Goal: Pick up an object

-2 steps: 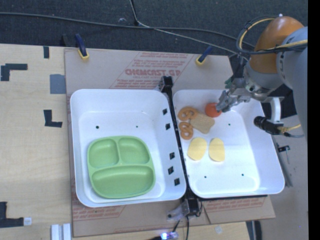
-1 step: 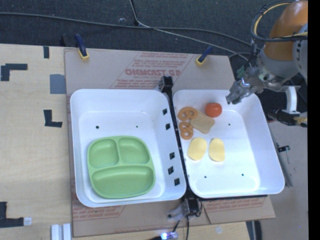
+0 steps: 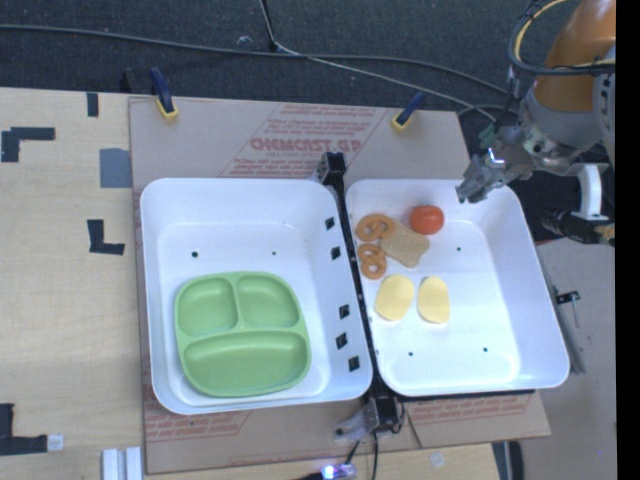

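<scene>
The surface (image 3: 60, 268) carries a brown cardboard sheet (image 3: 300, 138), and two shallow white bins lie on it side by side. The left bin (image 3: 165, 203) holds a green divided plate (image 3: 241, 333) with three compartments; the plate lies toward 7 o'clock in this bin, near the bottom wall. The right bin (image 3: 520, 298) holds all the small things, and they are gathered in its left half. A red tomato (image 3: 427, 219) lies at about 12 o'clock of this group. At 9 o'clock from the tomato is an orange pretzel (image 3: 375, 227), and a second pretzel (image 3: 372, 261) lies just below the first one, close to the wall between the bins. A tan piece like a slice of bread (image 3: 405, 247) lies between the pretzels and the tomato and touches the upper pretzel. Toward 6 o'clock from the bread are two pale yellow oval pieces (image 3: 395, 297) (image 3: 433, 300), just beside each other. The grey arm with its orange band (image 3: 575, 53) comes in from the right at about 2 o'clock. The hand (image 3: 478, 184) hangs over the upper right corner of the right bin, at about 2 o'clock from the tomato and apart from it. Nothing is seen between its fingers, and it is not possible to tell whether the hand is open or closed. Two blue and yellow clamps (image 3: 163, 98) (image 3: 405, 116) hold the cardboard at its top edge.
</scene>
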Robot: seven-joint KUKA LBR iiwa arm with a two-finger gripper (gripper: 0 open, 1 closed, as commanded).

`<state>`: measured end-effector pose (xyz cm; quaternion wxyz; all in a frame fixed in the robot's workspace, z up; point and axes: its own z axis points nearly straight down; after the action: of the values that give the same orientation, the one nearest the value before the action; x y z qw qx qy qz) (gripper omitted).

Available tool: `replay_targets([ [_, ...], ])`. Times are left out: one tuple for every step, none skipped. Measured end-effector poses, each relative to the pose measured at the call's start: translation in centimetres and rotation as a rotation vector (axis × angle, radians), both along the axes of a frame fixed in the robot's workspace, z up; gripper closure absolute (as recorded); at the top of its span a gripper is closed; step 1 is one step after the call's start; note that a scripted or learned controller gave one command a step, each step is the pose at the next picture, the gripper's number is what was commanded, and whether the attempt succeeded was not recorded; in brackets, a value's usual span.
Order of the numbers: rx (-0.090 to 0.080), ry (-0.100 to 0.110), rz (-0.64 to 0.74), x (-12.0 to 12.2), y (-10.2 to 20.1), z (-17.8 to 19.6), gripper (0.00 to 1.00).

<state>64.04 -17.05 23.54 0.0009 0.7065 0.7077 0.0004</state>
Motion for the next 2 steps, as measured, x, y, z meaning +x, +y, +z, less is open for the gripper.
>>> replay_targets([
  [0.002, 0.004, 0.004, -0.7, 5.5, -1.2, 1.0],
  [0.002, 0.004, 0.004, -1.3, 11.2, -2.3, 1.0],
])
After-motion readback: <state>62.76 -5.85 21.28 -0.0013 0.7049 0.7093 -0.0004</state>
